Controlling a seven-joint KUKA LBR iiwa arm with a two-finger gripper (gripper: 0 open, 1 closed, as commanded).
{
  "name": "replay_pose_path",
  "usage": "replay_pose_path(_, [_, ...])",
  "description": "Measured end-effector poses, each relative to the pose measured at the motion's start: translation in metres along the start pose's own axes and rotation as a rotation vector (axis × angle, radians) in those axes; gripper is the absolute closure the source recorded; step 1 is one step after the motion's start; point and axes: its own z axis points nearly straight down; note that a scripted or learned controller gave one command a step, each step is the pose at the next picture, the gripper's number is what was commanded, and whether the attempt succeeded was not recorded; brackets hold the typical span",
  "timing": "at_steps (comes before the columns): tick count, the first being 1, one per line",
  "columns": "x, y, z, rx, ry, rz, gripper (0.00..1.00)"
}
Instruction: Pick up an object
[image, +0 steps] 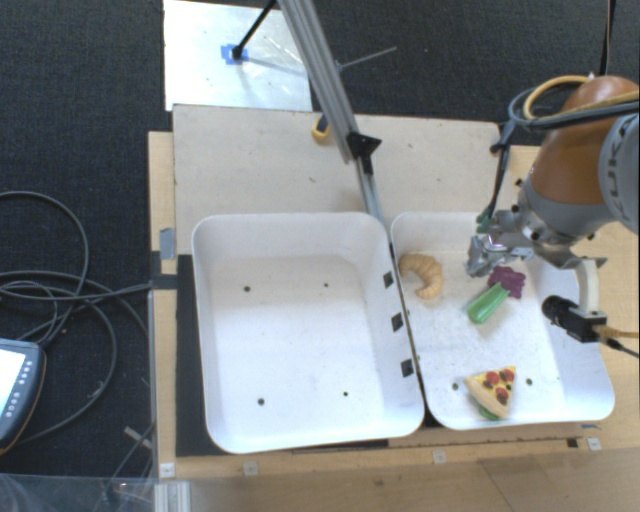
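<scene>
- Jaws: state can't be read at this slant; the gripper (487, 256) is a small metallic block low over the right bin (575, 400), its tips merging with the purple piece beneath.
- Purple toy (511, 282), maybe a grape bunch, lies in the right bin's upper middle, right at the gripper's lower edge. Contact or a grasp can't be confirmed.
- Green toy (487, 302), an oblong vegetable shape, lies slantwise just below and left of the purple one, touching or nearly so.
- Croissant (424, 273), tan, sits left of those two, near the bin's left wall, apart from them.
- Pizza slice (493, 389), with red dots and a yellow crust, lies near the bin's front edge, well apart from the rest; a green sliver shows under its lower edge, too small to identify.
- Left bin (220, 260) shows bare white floor with a few dark specks.
- Both bins sit side by side, rims touching, on the tan bench (260, 160).
- Arm (580, 170), grey with an orange band, comes in from the right, cut off by the frame edge and hiding the right bin's upper right corner.
- Black fitting (567, 318) hangs below the wrist over the bin's right side; its nature is unclear.
- Grey pole (330, 90) slants across the bench toward the bins' shared rim.
- Cables (60, 290) and a screen device (15, 385), cut off at left, lie on the dark floor.
</scene>
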Motion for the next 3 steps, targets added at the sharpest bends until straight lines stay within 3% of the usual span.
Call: replay_pose_path(3, [0.136, 0.067, -0.028, -0.001, 0.0, 0.001, 1.0])
